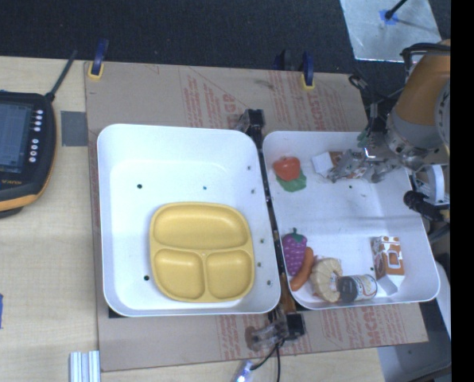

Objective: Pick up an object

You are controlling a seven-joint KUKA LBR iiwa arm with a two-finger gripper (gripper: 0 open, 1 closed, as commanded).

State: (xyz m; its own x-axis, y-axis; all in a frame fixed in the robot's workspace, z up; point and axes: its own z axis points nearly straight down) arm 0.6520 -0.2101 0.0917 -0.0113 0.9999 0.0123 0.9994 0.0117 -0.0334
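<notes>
Lying at the back of the right bin (356,213), a small white card-like object (323,163) sat just beside the gripper (350,169), the nearest candidate for a pick. It looked thin, light and flat, so it would probably slide or flex rather than lift cleanly; an edge grip across its narrow side seemed the best bet. Left of it sat a red tomato toy with green leaves (289,171), likely rigid plastic, rounded, easier to pinch across its middle. Whether the gripper was released or clenched could not be told. Nearer the front lay purple grapes (294,251), a carrot (302,270), a bagel (327,278), a small can (356,287) and a carton (388,259). The left bin (126,213) held a yellow divided tray (203,251).
</notes>
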